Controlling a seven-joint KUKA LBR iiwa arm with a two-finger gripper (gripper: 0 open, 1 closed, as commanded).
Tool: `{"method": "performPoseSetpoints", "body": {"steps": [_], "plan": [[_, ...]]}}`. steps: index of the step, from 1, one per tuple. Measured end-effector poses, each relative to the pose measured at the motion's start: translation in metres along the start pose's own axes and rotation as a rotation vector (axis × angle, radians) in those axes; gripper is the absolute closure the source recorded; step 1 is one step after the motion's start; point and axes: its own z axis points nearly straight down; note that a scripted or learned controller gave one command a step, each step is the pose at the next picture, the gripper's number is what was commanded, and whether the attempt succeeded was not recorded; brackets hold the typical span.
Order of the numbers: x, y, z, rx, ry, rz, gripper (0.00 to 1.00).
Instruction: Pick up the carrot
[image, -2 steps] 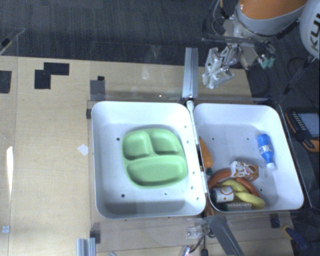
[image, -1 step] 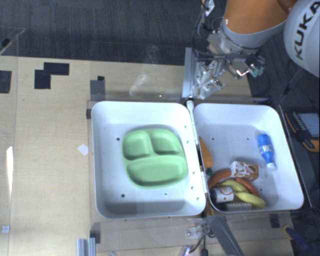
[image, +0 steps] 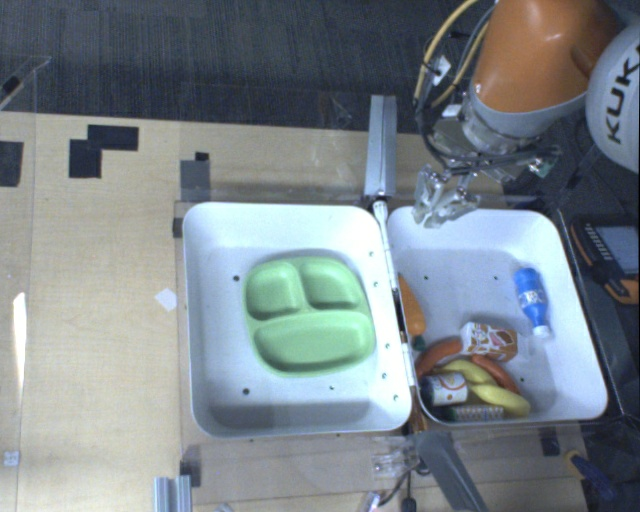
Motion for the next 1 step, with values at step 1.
{"method": "performPoseSetpoints", "body": {"steps": [1], "plan": [[-0.0296,0.022,0.0354,-0.001,-0.001,-0.366,1.0]]}}
